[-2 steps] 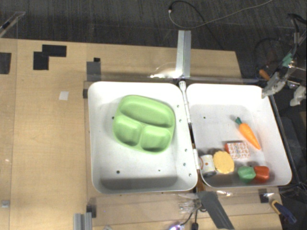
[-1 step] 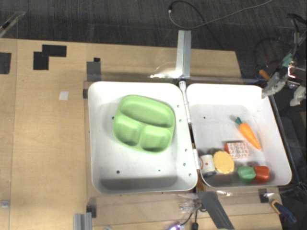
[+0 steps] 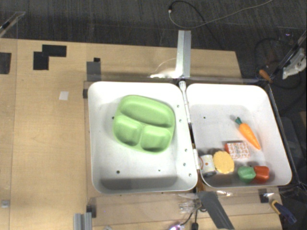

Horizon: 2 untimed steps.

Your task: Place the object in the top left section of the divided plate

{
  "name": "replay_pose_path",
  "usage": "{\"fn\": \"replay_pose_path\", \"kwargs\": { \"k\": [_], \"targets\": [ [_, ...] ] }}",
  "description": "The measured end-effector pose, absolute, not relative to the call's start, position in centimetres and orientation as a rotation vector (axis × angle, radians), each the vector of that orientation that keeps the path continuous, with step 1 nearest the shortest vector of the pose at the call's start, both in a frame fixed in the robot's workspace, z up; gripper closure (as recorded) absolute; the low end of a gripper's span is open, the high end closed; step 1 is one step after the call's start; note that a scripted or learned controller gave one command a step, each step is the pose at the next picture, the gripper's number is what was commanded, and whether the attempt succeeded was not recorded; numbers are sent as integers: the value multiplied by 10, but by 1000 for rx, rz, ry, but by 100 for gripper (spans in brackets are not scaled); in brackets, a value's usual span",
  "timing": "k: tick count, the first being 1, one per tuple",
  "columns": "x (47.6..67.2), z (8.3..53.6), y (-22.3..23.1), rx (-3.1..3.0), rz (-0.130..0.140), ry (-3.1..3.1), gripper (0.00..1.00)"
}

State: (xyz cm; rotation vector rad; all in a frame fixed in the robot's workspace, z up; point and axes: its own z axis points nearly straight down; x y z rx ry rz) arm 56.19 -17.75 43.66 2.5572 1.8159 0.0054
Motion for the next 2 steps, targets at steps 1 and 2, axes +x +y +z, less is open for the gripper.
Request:
{"fn": "replay_pose_path", "kwargs": {
  "k": [1, 2],
  "targets": [
    [585, 308, -197, 2584, 1, 1782, 0],
    [585, 309, -197, 2583, 2, 1783, 0]
  ]
}}
